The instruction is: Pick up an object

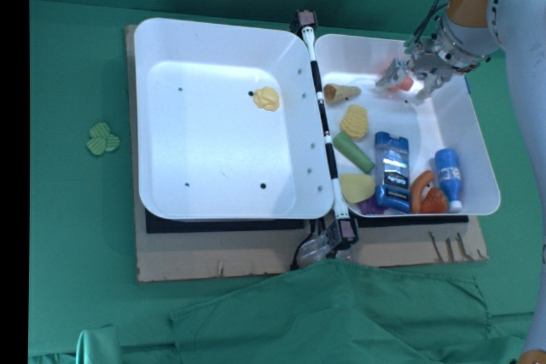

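Observation:
My gripper (404, 83) hangs over the far part of the right bin (478, 141). A small orange-red object (407, 84) shows between its fingers, and the gripper is shut on it. To the left of the gripper a brown cone (339, 91) lies near the bin's far left corner. Nearer the front are a yellow ridged piece (354, 121), a green cylinder (352, 152), a blue packet (392, 170), a blue bottle (449, 177), a yellow wedge (357, 186) and an orange-red toy (429, 196).
The left bin (171, 55) holds one small yellow piece (266, 99) near its far right side. A green leaf-shaped toy (102, 138) lies on the cloth left of the bins. A black and white divider bar (322, 115) runs between the bins.

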You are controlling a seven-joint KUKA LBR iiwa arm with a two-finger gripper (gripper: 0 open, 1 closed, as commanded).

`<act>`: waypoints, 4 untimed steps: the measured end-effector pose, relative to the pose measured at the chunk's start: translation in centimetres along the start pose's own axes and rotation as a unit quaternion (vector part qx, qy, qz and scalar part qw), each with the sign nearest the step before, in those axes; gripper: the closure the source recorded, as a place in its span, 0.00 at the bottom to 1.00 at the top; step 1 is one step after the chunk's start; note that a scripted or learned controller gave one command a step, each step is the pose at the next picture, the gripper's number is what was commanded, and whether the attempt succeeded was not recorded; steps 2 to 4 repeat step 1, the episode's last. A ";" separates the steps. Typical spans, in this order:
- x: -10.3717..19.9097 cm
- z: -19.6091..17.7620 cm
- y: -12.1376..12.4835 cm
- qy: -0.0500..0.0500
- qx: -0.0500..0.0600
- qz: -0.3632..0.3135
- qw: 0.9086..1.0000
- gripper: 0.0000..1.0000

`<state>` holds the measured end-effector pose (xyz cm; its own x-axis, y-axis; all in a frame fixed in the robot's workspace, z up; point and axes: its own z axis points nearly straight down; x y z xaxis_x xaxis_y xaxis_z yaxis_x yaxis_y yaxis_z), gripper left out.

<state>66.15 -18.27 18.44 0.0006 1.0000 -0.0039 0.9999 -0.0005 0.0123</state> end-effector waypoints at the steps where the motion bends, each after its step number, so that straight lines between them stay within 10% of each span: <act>1: -0.1 -1.6 0.1 -0.002 -0.004 0.001 1.000 1.00; 4: -0.1 -1.6 0.1 -0.002 -0.004 0.001 1.000 1.00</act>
